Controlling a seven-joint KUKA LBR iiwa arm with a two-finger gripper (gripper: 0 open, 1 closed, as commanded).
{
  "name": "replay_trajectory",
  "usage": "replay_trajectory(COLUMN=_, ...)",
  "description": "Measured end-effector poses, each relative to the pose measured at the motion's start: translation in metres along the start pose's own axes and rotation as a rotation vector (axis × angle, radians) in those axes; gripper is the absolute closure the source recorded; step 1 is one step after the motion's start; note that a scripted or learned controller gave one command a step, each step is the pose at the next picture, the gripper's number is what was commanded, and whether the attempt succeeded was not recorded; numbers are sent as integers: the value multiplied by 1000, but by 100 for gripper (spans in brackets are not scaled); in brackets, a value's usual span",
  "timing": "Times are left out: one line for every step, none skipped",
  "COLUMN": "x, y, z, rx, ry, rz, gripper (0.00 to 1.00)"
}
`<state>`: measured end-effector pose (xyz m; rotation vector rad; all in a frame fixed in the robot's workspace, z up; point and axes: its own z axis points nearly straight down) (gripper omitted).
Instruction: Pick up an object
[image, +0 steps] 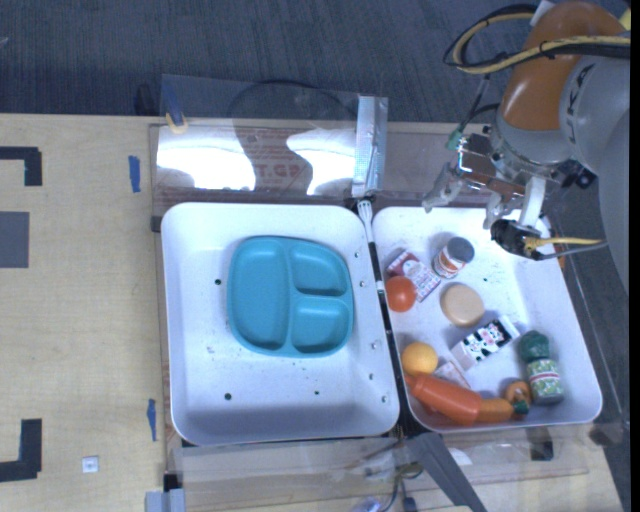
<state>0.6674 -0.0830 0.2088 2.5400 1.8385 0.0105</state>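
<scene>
White bins (190, 300) number 2: 1 blue tray (290, 296), 1 carrot (445, 397).

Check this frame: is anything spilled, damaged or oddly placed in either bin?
Nothing stands out. The blue divided plate lies flat in the left bin; the toy foods, including a carrot and green bottle, lie loosely jumbled in the right bin, none spilled outside.

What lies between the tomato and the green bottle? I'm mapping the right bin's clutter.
In the camera view, between the tomato and the green bottle lie a tan disc and a black-and-white box.
</scene>
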Motion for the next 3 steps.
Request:
replay_trajectory(x=-56, y=-17, z=118, rx=12, ry=-3, rz=117, gripper=0)
replay_trajectory(x=-55, y=-15, z=104, rx=5, ry=0, rz=118, gripper=100)
replay_trajectory(x=-14, y=-57, z=-21, rx=0, ry=2, rz=73, gripper=100)
